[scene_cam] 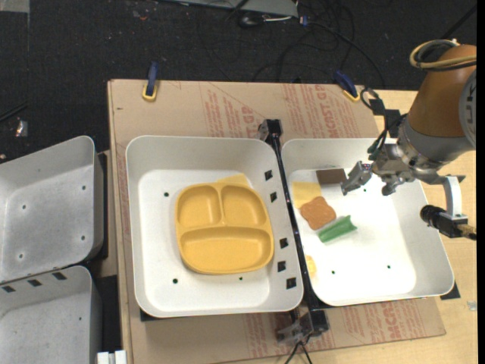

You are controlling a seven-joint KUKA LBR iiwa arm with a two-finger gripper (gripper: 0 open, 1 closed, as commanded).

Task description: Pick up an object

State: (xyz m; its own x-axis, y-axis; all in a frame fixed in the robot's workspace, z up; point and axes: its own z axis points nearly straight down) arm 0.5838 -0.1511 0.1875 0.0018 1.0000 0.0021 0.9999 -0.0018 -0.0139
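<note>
High fixed camera, slanted down over both bins point(144, 158)

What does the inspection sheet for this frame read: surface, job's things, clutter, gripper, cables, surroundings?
Surface: cardboard-covered bench bearing left bin and right bin.
Job's things: right bin holds a green block, an orange-brown piece, a dark brown block and a yellow piece.
Clutter: yellow divided tray in the left bin.
Gripper: gripper open above the right bin, holding nothing.
Cables: black cables on the dark floor.
Surroundings: white panels at left.
</note>
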